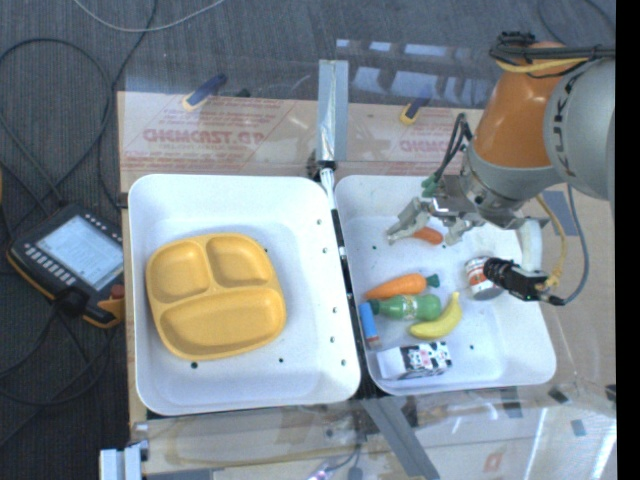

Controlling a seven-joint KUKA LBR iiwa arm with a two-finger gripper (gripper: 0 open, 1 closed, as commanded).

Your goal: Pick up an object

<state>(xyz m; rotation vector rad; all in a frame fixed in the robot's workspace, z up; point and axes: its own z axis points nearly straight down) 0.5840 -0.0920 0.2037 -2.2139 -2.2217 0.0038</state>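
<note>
- The pincer (430, 223) hangs low in the right bin (520, 363), fingers spread open, straddling a small orange piece (429, 236) near the bin's back.
- Nothing is gripped; this looks like the reach step.
- Next: settle lower, close on that piece, then lift clear of the carrot (398, 286).

Two bins sit side by side on the bench. Left bin (150, 368) holds a divided tray (215, 293), left of centre. Right bin (520, 368) holds the rest: toy carrot (400, 286) near the middle, a bottle (408, 307) just in front of it, toy banana (440, 320) to the bottle's right, touching it. A marker (368, 323) lies by the left wall. A small carton (426, 358) lies nearest the front wall. A can (482, 278) lies right of the carrot. My gripper (432, 224) hangs over the back part, above a small piece (428, 236).
</note>
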